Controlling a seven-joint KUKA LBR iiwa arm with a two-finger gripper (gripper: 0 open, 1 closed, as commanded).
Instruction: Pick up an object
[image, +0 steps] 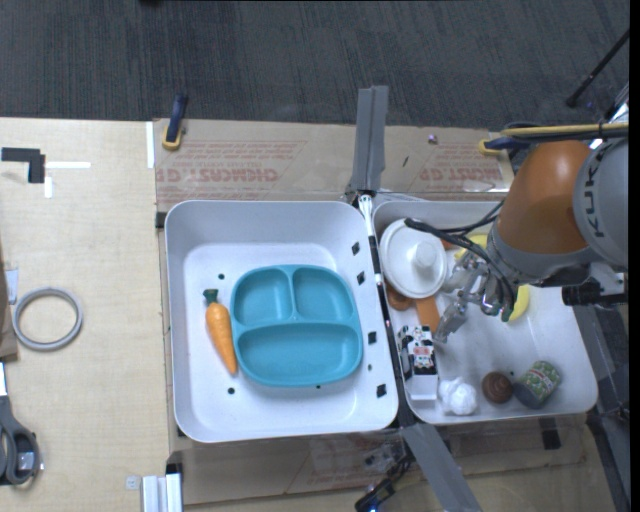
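My gripper (455, 312) hangs over the right bin (562, 335), near its left-centre, with the orange-banded arm reaching in from the right. Just under and beside it lie an orange piece (428, 311) and a black-and-white carton (420, 352). A white bowl (415, 260) sits up-left of the gripper. A yellow banana (517, 301) is partly hidden behind the wrist. Along the front wall rest a white ball (460, 397), a brown ball (497, 386) and a green can (538, 382). Nothing visibly hangs from the gripper.
The left bin (182, 330) holds a teal divided plate (297, 325) with an orange carrot (220, 336) beside its left edge. On the bench at far left lie a grey tape ring (45, 318) and scissors (16, 452). Cardboard (260, 160) lies behind the bins.
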